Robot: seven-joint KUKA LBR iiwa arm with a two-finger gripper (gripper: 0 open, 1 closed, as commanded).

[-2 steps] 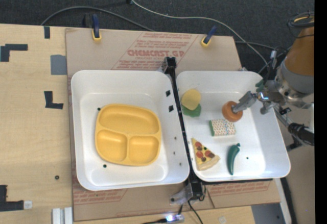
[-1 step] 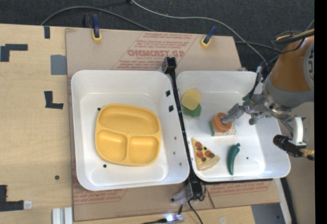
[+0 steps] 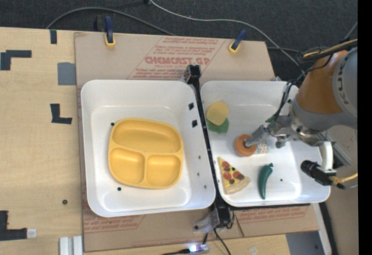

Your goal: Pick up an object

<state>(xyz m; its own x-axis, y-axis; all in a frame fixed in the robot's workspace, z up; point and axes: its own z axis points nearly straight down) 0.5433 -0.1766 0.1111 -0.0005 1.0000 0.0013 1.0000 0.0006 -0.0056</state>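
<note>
Scanning from the left, we see a glossy yellow divided plate [image 3: 145, 152] in the left bin [image 3: 93, 132]. In the right bin [image 3: 288, 92]: a yellow-green lump [image 3: 218, 117], a pizza slice toy [image 3: 231, 175], a green pepper [image 3: 265, 179]. The jaws [image 3: 251, 144] sit on a round orange disc [image 3: 241, 147]; whether they're clenched, we can't tell.

Grey arm with orange band enters from frame right, wrist bent down-left, gripper [image 3: 251, 144] low at right-centre, finger state unclear.
</note>
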